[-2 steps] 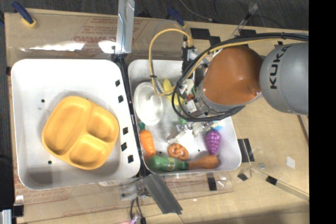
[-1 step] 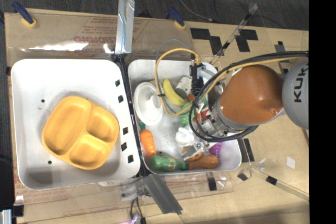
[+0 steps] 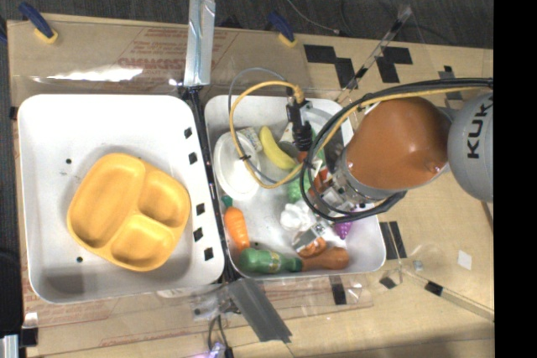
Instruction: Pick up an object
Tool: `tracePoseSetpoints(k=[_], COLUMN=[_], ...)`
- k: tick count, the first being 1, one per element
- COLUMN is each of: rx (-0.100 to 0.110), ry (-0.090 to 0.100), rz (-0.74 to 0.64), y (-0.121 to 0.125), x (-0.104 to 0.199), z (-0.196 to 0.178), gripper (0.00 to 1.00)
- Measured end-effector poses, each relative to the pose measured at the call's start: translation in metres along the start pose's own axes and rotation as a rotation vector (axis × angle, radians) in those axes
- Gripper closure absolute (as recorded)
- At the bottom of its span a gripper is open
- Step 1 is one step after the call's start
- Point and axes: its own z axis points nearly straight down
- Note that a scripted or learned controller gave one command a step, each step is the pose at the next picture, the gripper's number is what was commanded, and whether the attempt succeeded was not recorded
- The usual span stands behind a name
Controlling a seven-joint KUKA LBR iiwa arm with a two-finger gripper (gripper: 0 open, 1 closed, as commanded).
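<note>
The right bin holds several toy foods. A yellow banana lies at the back beside a white dish. An orange carrot lies by the left wall, with a green vegetable and a brown sausage along the front wall. A white piece and a purple piece sit in the middle. My gripper hangs low over the middle of this bin, just above the white piece, largely hidden under the orange wrist band.
The left bin holds a yellow divided tray. Yellow and black cables loop over the back of the right bin. A metal bar stands at the back between the bins.
</note>
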Motion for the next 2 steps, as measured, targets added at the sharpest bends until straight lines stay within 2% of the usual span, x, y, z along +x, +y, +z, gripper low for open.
tracePoseSetpoints(k=[1,2], rx=[-0.002,-0.004], ry=[0.01,0.011], rz=[-0.171,-0.229], y=[-0.042,-0.019], x=[-0.043,0.007], z=[0.0,-0.001], gripper=[0.0,0.0])
